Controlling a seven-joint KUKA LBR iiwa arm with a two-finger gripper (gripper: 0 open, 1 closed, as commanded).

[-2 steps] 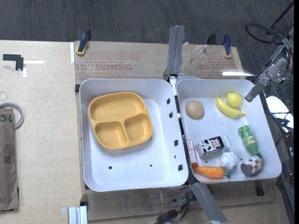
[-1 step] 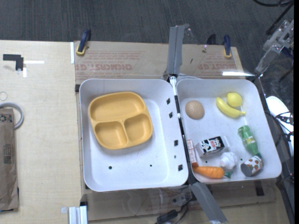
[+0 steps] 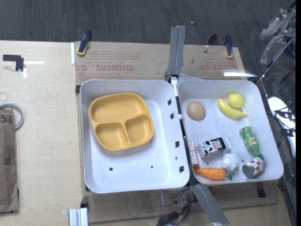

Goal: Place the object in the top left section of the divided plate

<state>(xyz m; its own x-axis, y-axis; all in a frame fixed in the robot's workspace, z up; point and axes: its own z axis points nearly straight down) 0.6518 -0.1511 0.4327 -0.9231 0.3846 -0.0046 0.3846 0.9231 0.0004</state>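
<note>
Plate: the yellow divided plate (image 3: 122,121) lies in the left bin (image 3: 129,178), in its upper left part, turned a little askew. One wide section runs along its far side and two smaller ones sit along its near side. All three look bare.
Target section: by my reading, the top left section is the far-left part of the plate, nearest the bin's back left corner.
Object: the task names none. The candidates all lie in the right bin (image 3: 270,126), well apart from the plate.
Right bin contents: a brown egg (image 3: 196,110) near the divider; a banana (image 3: 229,108) with a lemon (image 3: 235,99) touching it at the back; a green bottle (image 3: 249,140) along the right side, long axis running front to back; a small milk carton (image 3: 214,146) in the middle; a carrot (image 3: 210,173) at the front, long axis left to right; a white lump (image 3: 230,162) just beside it; a small can (image 3: 253,167) at the front right corner.
Arm: metal parts (image 3: 277,29) show at the upper right, above and beyond the right bin.
Jaws: cannot tell how they stand, nor whether they hold anything.
Key relation: everything graspable lies right of the divider; the plate lies left of it, so any carry must cross leftward.
Nearest to plate: the egg.
Bench: cardboard (image 3: 122,60) lies behind the bins.
</note>
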